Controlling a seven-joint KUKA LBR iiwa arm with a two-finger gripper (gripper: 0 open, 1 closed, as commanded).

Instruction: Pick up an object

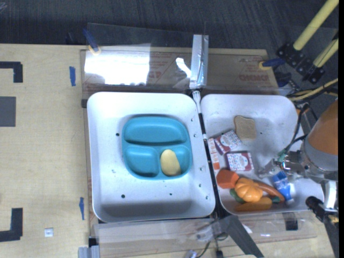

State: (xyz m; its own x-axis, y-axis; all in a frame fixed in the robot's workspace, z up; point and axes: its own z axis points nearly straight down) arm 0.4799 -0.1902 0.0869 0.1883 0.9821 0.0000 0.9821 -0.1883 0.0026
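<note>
bins [107, 198]: white plastic, smooth, kinda glossy
blue tray [156, 130]: smooth plastic, soft sheen
bench [40, 160]: light wood, matt
sachets [239, 160]: shiny printed wrappers
back panels [134, 58]: clear glossy plastic sheet

We look down on the bench [37, 144] from a single fixed camera mounted above it, tilted at a slant so that the far edge and a strip of dark floor [161, 4] lie at the top. We stand far enough back to frame both white bins whole: the left bin [107, 198] sits centre, the right bin [269, 106] toward the right edge, where the arm [325, 138] enters.
</note>
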